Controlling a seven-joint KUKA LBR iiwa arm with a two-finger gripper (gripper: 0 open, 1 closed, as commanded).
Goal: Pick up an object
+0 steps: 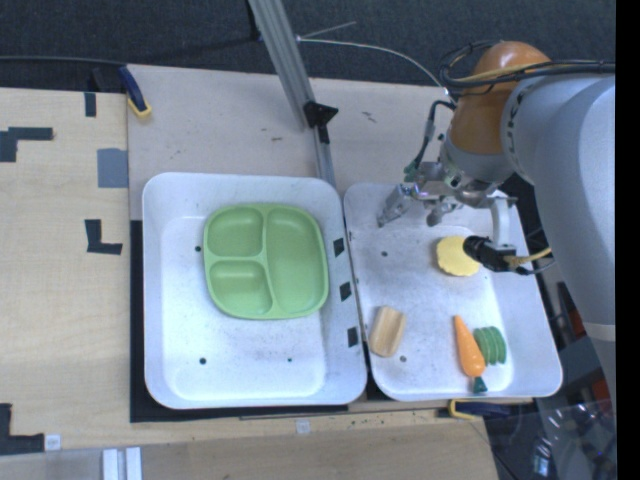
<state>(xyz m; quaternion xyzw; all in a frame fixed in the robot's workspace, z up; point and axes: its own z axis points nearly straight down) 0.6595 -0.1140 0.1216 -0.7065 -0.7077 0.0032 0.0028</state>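
Grey gripper [408, 204]: fingers apart, holding nothing, over right bin [420, 368] far end.
Objects: yellow piece [456, 257], carrot [468, 346], all unlifted.
Progress: pick not yet made.

The gripper [410, 208] hangs over the right bin [420, 378]; a green plate [266, 260] lies at nine o'clock.

Green plate [266, 261], orange carrot [467, 346], yellow piece [457, 256], white bins [160, 298].

Right bin: yellow round piece [457, 257] lies flat at the far right, tan block [386, 330] near-left, orange carrot [468, 346] and green pod [491, 344] side by side near-right.
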